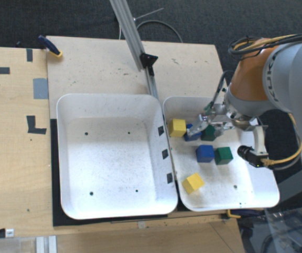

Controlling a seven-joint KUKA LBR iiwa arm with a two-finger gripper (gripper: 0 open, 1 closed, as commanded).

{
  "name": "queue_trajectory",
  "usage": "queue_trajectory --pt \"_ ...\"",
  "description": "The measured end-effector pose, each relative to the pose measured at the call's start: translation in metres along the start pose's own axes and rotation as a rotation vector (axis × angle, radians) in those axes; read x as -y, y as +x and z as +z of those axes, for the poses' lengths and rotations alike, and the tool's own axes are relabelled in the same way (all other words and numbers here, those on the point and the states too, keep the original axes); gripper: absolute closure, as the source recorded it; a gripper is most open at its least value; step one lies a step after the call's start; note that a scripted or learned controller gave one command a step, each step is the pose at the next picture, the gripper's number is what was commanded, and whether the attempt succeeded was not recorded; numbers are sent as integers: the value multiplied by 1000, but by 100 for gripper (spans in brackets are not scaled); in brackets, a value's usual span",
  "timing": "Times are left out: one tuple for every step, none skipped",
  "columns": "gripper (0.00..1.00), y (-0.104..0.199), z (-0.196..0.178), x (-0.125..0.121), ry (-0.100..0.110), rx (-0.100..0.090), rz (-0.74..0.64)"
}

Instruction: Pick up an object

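The tool (pixel 203 126) sits low in the right bin (pixel 256 191), near its far edge, among a yellow cube (pixel 178 127) and blue and green blocks; whether it grips anything I cannot tell. Another yellow cube (pixel 193 183) lies near the front edge.

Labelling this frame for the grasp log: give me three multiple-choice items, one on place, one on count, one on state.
1. Which bin holds the blocks?
A. left bin
B. right bin
C. both

2. How many yellow blocks?
A. one
B. two
C. three

3. Where is the hand?
A. over the left bin
B. off the bench
C. low in the right bin

Key: 1 B, all blocks lie in the right bin. 2 B, one yellow block near the divider, another yellow block nearer the front. 3 C, the hand sits among blocks there.
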State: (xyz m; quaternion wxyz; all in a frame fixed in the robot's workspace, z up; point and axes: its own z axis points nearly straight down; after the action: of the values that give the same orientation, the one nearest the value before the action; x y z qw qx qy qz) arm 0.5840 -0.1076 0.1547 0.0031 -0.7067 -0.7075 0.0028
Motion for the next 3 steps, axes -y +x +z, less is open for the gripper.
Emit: queue_trajectory --pt "0 -2 42 -1 -4 2 1" --pt "0 -2 65 0 -3 1 0" --pt "100 -1 54 -1 -5 -1 -2"
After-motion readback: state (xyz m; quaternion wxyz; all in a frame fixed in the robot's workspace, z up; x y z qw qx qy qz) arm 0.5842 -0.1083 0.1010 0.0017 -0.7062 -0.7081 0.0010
